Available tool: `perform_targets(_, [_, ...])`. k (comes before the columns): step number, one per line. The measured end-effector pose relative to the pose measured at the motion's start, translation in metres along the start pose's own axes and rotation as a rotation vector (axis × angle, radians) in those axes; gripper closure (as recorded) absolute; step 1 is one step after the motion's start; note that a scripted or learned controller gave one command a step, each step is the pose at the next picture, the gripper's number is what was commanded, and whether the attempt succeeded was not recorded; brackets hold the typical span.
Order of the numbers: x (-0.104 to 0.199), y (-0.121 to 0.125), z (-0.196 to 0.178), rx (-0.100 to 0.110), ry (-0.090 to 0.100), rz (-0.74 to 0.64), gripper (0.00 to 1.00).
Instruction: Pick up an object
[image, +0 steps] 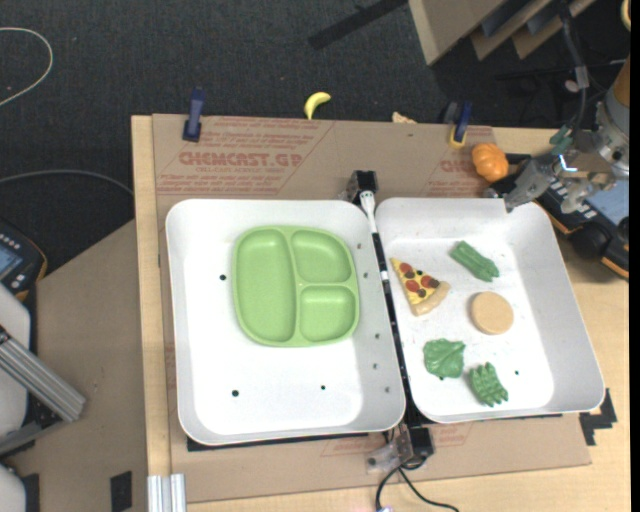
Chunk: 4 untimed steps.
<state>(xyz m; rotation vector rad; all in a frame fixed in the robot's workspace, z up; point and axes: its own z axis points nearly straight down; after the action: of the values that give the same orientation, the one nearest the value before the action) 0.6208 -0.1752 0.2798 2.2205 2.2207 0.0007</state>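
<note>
Two white bins (200, 330) sit on the bench – gripper (530, 180) hovers over the right bin's far corner, jaws' state unclear, pizza slice (418, 285) untouched.

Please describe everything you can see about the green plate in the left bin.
The green plate is pale green, looks like smooth plastic, and has rounded corners. Raised ridges split it into three compartments: one tall on the left, two smaller stacked on the right. It lies flat, right side up, in the upper middle of the left bin, apart from its walls.

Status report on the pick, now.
Gripper at right bin's far corner, holding nothing seen. Pizza slice, round cookie, three green pieces untouched in right bin. Nothing blocking.
</note>
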Motion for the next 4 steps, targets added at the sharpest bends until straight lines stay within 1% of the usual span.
perform_targets(1, [0.060, -0.100, 0.138, 0.022, 0.009, 0.000, 0.00])
perform_targets(2, [0.067, -0.144, 0.197, 0.006, 0.004, 0.003, 0.00])
perform_targets(3, [0.082, -0.117, 0.109, -0.010, -0.001, -0.003, 0.00])
perform_targets(4, [0.075, -0.144, 0.199, 0.006, 0.002, 0.003, 0.00])
